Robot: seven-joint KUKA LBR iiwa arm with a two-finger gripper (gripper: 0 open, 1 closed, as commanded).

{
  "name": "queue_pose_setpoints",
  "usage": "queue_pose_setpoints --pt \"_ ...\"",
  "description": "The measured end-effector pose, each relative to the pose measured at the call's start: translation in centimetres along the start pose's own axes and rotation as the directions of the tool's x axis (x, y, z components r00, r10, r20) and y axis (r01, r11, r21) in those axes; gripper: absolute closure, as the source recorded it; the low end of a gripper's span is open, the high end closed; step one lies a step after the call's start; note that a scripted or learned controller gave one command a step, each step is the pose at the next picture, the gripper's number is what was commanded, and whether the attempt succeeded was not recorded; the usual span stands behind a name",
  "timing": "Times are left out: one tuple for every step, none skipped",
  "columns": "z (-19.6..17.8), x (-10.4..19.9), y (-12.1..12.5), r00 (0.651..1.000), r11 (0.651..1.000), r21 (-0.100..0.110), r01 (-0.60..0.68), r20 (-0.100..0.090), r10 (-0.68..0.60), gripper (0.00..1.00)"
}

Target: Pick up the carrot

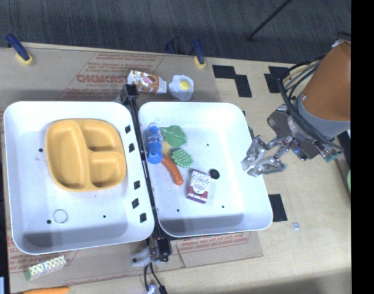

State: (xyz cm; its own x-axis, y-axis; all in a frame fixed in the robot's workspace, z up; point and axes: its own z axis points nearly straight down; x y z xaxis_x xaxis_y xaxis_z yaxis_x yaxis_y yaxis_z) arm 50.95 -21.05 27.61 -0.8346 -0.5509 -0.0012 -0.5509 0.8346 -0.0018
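Note:
An orange carrot [172, 169] lies in the right bin [235, 118], toward its left side, slanting down to the right. It sits just below a blue bottle [153, 144] and beside a green dotted piece [182, 158]. My gripper [258, 162] hangs over the right rim of that bin, well to the right of the carrot and apart from it. Its fingers are spread with nothing between them.
A green leaf [174, 135], a small red-and-white box [199, 185] and a black dot [214, 174] also lie in the right bin. The left bin [21, 182] holds a yellow divided tray [86, 153]. A brown packet [144, 81] and a yellow-white piece [182, 87] rest behind the bins.

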Motion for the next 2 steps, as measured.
queue_pose_setpoints --pt "-0.3 -1.1 -0.7 0.978 0.978 0.000 0.210 0.000 -0.210 1.00" --pt "1.1 -2.2 -1.4 0.884 0.884 0.000 0.467 0.001 -0.467 1.00"
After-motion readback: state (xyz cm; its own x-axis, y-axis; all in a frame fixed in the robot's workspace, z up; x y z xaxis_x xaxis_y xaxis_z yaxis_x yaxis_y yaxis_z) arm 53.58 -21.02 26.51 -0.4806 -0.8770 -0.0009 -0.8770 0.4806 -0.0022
